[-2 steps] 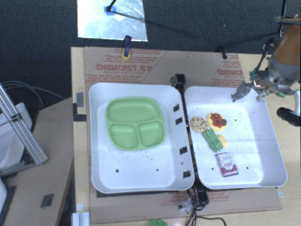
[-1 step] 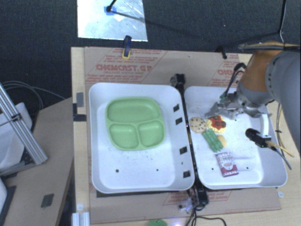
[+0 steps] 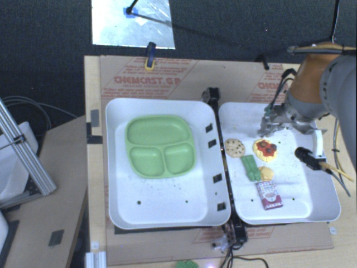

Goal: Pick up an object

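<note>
The left bin [image 3: 117,200] holds a green divided plate [image 3: 160,146]. The right bin [image 3: 318,202] holds a cookie [image 3: 235,147], a yellow and red pizza-like toy [image 3: 265,149], a green toy [image 3: 251,167], a small yellow piece [image 3: 266,173] and a red and white packet [image 3: 269,194]. The gripper [image 3: 270,124] hangs above the right bin's far part, just beyond the pizza-like toy. I cannot tell how it is set. Both bins rest on the tabletop [image 3: 167,77].
</note>
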Motion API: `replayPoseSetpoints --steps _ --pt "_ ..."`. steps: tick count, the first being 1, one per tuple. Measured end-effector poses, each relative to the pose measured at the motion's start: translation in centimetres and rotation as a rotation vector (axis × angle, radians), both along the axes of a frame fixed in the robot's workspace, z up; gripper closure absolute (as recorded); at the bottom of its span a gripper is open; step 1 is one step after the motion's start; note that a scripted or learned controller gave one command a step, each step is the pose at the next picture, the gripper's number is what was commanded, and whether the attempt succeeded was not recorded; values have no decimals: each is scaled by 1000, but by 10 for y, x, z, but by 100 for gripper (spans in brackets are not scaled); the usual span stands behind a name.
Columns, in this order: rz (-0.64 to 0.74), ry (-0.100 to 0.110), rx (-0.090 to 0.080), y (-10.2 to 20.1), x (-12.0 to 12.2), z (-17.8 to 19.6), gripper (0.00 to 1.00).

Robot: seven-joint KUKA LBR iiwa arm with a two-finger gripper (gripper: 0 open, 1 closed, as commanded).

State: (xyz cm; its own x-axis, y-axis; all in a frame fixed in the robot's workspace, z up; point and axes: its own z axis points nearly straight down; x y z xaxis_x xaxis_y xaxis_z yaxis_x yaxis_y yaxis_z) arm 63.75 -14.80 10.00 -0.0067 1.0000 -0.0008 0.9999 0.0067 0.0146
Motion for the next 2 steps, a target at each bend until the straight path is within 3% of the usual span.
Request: replayPoseSetpoints --steps 1,2 --pt "0 1 0 0 0 -1 0" --pt "-8 15 0 42 -76 -15 0"
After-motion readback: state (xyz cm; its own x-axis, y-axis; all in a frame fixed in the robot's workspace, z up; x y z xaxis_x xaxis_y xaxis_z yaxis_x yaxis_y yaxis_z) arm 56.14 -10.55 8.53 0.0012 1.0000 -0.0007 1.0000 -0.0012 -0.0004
